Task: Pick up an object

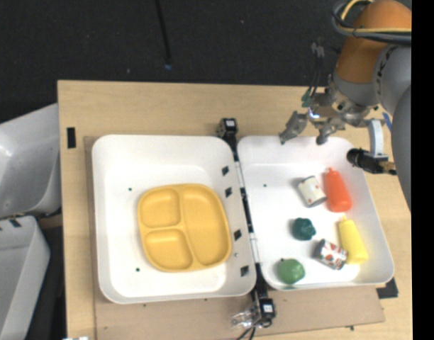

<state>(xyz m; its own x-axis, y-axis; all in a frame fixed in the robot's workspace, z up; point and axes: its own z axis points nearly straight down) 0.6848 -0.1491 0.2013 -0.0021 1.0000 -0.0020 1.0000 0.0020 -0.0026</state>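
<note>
Jaws spread apart and holding nothing, I hover above the right bin's (270, 163) far rim, so all targets lie nearer me: the orange bottle (337, 190) closest below, the yellow bottle (352, 238) and green ball (291, 270) beyond it.

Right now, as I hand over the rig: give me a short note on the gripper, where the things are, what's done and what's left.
Gripper: open, holding nothing, above the far edge of the right bin.
Right bin holds: orange bottle, white block beside it, teal lump, yellow bottle, small can, green ball at the near edge.
Left bin: yellow divided tray.
Done: nothing picked up yet.
Left: choose an object, come down on it, close, lift. The white block and orange bottle lie nearest the gripper.
</note>
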